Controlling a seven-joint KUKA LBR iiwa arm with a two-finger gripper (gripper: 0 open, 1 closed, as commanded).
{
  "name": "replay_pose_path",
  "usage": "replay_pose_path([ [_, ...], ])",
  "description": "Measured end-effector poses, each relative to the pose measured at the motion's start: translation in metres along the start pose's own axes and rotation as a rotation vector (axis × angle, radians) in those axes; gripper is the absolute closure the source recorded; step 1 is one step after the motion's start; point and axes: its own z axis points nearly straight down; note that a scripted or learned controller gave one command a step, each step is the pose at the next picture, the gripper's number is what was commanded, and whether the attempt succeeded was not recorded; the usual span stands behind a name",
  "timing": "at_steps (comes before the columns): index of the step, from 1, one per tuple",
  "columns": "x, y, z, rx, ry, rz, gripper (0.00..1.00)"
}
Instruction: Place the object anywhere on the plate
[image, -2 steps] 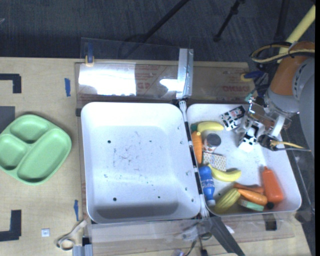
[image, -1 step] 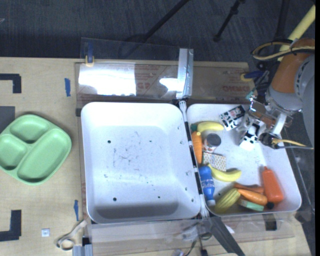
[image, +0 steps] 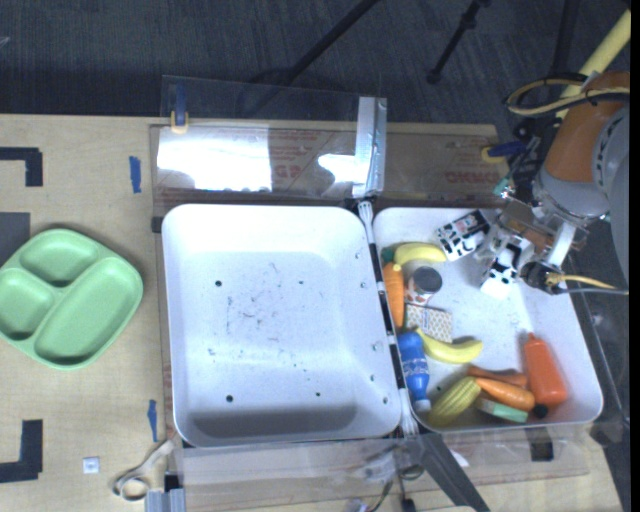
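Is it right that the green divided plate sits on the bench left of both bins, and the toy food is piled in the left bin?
Not quite. The toy food is piled in the right bin, as the camera view shows. The green divided plate does sit left of both bins.

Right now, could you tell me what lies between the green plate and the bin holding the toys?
In the camera view, the other white bin lies between the green plate and the toy-filled bin.

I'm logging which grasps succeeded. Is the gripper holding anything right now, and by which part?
Cannot be told. The grey arm's gripper hovers over the right white bin, and nothing is visibly between its fingers.
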Motion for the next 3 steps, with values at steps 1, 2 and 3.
replay_pose_path([
  [1,0.0,-0.001,0.001,0.004,-0.002,0.0,0.0],
  [2,-0.002,0.018,-0.026,-0.075,0.006,0.041,0.0],
  [3,0.023,0.004,-0.01,-0.076,0.004,0.005,0.0],
])
